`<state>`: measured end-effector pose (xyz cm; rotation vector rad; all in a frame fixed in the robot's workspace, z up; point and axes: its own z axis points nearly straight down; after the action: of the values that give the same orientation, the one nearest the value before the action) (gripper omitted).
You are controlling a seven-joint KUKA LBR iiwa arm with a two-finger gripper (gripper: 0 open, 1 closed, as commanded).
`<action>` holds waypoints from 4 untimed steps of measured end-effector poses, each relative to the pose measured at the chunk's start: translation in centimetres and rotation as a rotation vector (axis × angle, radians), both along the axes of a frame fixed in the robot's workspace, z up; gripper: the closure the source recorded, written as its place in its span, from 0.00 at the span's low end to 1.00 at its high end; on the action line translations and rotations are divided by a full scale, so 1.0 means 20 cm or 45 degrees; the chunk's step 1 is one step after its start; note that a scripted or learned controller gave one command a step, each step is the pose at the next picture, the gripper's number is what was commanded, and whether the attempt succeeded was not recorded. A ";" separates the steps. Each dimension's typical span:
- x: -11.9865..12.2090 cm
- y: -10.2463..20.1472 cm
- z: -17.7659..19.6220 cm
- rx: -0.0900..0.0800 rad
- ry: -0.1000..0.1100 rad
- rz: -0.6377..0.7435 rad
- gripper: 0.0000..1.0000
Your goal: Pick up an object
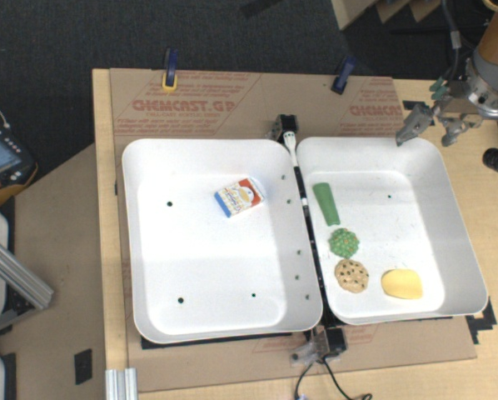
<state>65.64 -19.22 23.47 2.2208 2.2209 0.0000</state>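
My gripper (430,131) hangs above the far right corner of the right bin (449,223), its two fingers spread open with nothing between them. In that bin lie a green stick (326,203), a green knobbly ball (344,242), a brown cookie (351,275) and a yellow lemon-like piece (401,284). They line the bin's left and near side, well away from the gripper. A small white, blue and red carton (239,197) lies in the left bin (149,248).
Both bins rest on a cardboard sheet (232,98) held by two clamps (171,72) at its far edge. A black divider fitting (286,128) sits between the bins at the back. Cables lie at the near edge.
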 end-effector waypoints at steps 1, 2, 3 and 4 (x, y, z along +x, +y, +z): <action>0.05 0.13 -0.78 0.003 0.005 0.003 0.00; 0.05 -0.03 -0.41 -0.002 -0.005 -0.001 0.00; 0.06 -0.03 -0.36 -0.004 -0.006 0.001 1.00; -0.35 -0.16 -0.77 0.005 0.013 -0.005 1.00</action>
<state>58.63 -22.48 8.06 2.2325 2.2235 -0.0072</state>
